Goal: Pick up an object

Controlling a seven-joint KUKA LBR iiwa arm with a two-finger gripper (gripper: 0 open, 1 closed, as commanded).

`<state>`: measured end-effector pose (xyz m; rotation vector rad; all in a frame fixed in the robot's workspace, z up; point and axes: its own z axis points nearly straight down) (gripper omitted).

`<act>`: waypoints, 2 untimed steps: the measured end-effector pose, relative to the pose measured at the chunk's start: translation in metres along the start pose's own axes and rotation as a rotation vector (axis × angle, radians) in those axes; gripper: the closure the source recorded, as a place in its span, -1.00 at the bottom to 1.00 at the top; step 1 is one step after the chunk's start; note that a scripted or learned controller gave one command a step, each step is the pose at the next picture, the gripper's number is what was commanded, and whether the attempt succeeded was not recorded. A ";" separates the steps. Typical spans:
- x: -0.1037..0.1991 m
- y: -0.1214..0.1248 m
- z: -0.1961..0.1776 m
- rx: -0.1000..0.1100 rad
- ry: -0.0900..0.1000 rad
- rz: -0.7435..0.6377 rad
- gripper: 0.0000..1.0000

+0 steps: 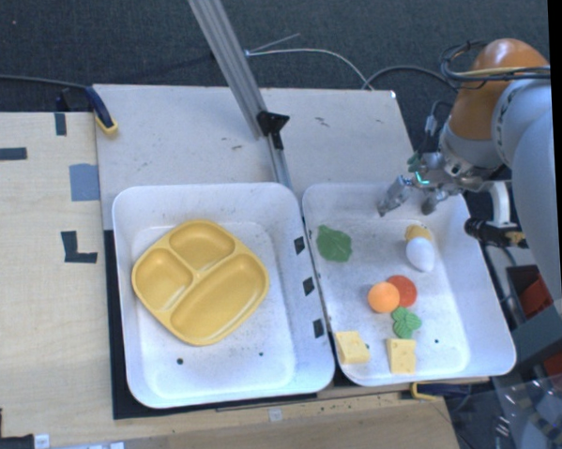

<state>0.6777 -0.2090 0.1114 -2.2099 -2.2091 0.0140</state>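
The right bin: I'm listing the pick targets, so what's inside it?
The right bin holds a green leaf, white egg, orange ball, red piece, green broccoli-like piece and two yellow blocks. Anything beneath them is hidden.

The grey arm (525, 131) (orange band at its top) reaches in from the right, wrist bent down, its gripper (406, 199) pointing left and low.

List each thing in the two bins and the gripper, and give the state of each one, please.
gripper: above the right bin's far edge, holding nothing.
yellow tray: flat in the left bin, compartments bare.
green leaf: lying loose.
white egg: lying on its side.
orange ball: resting against the red piece.
broccoli: lying loose.
two cheese blocks: lying apart.
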 end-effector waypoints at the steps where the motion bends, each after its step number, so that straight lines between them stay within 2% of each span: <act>1: 0.000 0.000 0.000 0.000 0.000 0.000 -1.00; 2: 0.000 0.000 0.000 0.000 -0.001 0.000 -1.00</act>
